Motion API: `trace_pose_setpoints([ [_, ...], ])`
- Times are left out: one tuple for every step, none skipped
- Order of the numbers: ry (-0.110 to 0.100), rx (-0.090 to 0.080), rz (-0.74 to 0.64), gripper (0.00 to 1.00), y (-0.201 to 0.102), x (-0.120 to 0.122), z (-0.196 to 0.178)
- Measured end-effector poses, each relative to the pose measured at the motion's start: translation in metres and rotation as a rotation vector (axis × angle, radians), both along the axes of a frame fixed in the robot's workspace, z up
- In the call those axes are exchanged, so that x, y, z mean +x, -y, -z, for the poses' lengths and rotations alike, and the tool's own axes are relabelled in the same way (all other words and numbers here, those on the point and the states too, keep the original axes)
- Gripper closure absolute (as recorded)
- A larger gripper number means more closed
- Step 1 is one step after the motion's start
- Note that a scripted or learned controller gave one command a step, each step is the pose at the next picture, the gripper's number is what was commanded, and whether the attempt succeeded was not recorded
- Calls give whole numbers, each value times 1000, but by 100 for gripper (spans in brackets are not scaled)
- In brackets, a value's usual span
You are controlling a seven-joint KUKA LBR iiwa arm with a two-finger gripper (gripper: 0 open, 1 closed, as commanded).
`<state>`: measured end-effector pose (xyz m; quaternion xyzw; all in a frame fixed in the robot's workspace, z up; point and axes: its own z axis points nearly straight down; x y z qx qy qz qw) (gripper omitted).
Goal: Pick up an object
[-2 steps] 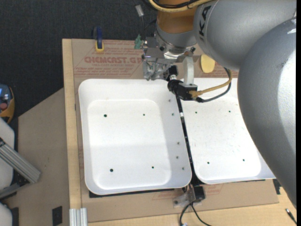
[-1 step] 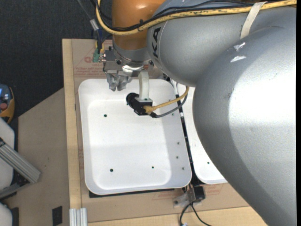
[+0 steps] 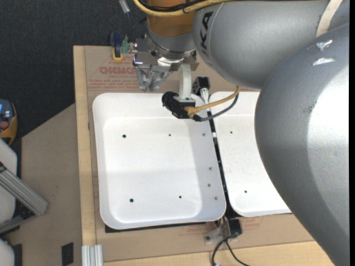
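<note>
1. The gripper hangs just beyond the far rim of the left bin, at about 12 o'clock from the bin's centre and over the cardboard sheet. I cannot tell whether it is open or closed.
2. Which object is meant cannot be told. The arm hides most of the right bin, at 3 o'clock from the left one.
3. Judgement: anything kept in such shallow bins is probably small and light, so a moderate pinch across its narrowest span should do.
4. A piece lying against a bin wall would probably be harder to straddle.
</note>
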<state>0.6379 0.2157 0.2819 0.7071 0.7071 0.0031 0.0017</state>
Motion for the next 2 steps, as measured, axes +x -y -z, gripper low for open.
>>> trace_pose_setpoints([
  [2, -1, 3, 100, 24, 24, -59],
  [-15, -3, -3, 100, -11, 27, 6],
])
